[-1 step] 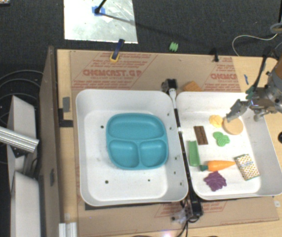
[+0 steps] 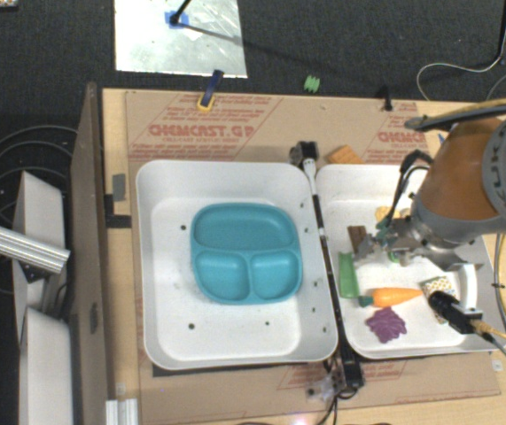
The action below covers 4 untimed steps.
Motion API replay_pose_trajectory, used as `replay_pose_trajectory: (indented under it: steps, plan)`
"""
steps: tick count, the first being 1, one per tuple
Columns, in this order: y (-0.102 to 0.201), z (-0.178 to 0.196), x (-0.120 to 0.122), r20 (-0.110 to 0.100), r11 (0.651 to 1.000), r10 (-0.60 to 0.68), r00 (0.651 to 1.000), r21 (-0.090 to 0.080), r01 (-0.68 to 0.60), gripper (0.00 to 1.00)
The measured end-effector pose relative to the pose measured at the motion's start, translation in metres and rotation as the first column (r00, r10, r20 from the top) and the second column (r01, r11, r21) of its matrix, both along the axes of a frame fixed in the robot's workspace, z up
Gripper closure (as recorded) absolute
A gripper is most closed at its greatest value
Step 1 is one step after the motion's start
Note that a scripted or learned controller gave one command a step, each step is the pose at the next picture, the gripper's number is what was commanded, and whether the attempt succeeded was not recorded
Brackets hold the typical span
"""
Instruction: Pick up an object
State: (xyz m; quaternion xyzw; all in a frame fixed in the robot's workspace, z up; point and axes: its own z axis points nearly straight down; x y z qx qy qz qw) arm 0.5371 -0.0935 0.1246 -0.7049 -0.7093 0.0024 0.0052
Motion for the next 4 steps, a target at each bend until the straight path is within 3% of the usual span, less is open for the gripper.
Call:
replay_pose_trajectory:
  steps: [1,2,3,4]
  plan:
    - [-0.012,-0.039,-0.004,0.015,1.0,-0.007,1.0,-0.002,0.007,0.0]
    - [-0.058,-0.037,0.071,0.022,1.0,-0.002,1.0,-0.008,0.002,0.0]
    - [-0.063,0.027,0.119,0.022,1.0,0.0,1.0,-0.007,0.0,0.0]
    - [-0.037,-0.041,0.097,0.015,1.0,-0.002,1.0,-0.003,0.002,0.0]
